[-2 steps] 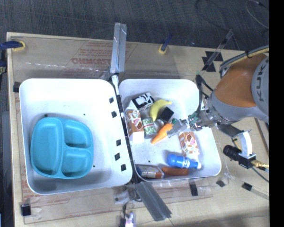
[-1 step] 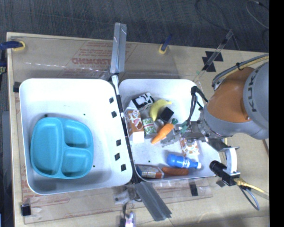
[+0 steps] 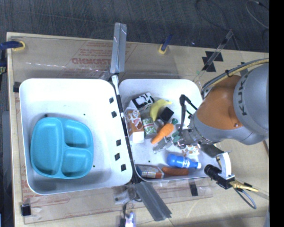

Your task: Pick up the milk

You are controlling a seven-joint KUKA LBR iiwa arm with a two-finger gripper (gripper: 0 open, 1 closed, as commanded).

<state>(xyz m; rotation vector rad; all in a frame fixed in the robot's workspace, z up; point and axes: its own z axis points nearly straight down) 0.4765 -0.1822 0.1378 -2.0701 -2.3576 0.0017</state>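
Down in the right bin, the gripper hovers among cluttered groceries; its grip I cannot tell. Milk carton sits far corner, beside the banana, untouched, awaiting approach.

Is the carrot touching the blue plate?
Apart. The camera view shows the carrot lying in the right bin while the blue plate sits in the left bin, with the bins' walls between them.

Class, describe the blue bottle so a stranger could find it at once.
Look in the right-hand white bin, at its near side by the grey arm. The blue bottle lies on its side there, above a red sausage. It alone is blue with a white cap.
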